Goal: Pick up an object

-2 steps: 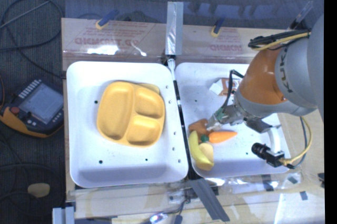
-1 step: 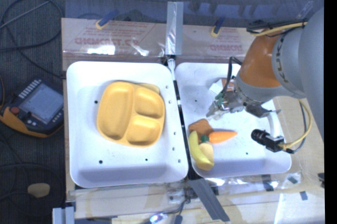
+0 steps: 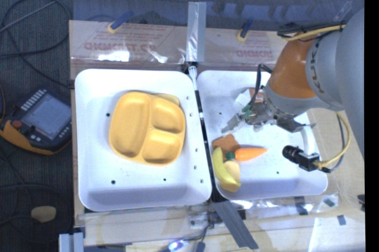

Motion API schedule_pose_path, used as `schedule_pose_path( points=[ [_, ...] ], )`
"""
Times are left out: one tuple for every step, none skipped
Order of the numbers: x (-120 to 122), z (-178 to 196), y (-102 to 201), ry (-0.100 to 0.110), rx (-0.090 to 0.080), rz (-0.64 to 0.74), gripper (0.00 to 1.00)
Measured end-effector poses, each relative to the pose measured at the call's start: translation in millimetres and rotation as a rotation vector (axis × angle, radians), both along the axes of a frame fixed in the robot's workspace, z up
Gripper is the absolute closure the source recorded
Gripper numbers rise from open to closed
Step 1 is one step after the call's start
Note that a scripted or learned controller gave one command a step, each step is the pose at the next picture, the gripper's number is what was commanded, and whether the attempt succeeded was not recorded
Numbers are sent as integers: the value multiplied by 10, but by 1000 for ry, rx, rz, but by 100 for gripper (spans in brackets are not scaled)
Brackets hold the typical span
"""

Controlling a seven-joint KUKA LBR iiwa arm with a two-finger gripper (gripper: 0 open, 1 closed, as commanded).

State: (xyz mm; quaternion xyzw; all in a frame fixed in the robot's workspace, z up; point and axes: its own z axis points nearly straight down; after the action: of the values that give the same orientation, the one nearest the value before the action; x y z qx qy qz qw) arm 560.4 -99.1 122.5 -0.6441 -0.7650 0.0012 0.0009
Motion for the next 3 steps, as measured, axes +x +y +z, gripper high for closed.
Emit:
schedule_pose_path(
  points=[
    [-222, -304, -176, -18, 2, 55, 0],
    [-324, -301, -51, -24, -4, 18, 0],
    [-319, -210, -35, -21, 1, 20, 100]
  ],
)
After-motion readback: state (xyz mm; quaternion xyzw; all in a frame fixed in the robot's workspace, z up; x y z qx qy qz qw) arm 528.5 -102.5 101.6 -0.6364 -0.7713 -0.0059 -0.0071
